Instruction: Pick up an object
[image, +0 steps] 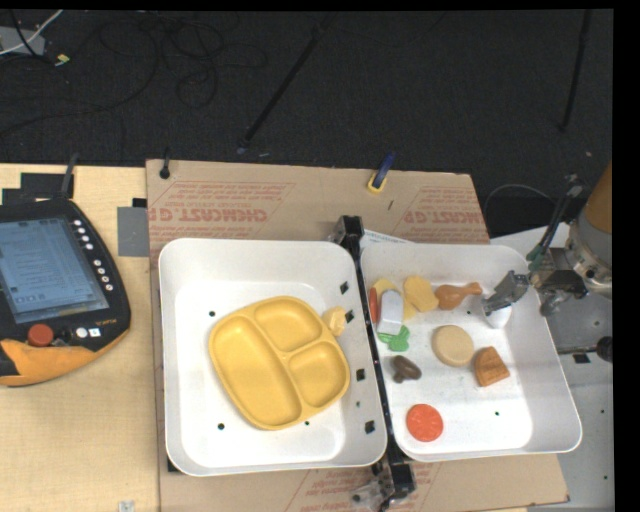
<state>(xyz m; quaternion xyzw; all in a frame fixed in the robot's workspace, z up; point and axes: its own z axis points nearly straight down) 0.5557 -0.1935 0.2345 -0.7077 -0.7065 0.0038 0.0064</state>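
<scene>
You have two white bins: the left bin (190, 290) carries a plain yellow divided tray (278, 360), and the right bin (540, 400) carries the small pieces. Measured from that tray, just to its right lie a red piece (373, 303), a white block (390, 310) and a green piece (393, 338), with a dark brown lump (405, 369) below them. Farther right you see a yellow piece (419, 294), an orange-tan drumstick (458, 294), a pale tan disc (453, 345) and an orange-brown wedge (490, 366). The red-orange disc (425, 422) sits lower right of the tray. Brown cardboard (250, 205) with faded red lettering lies under both bins.
</scene>
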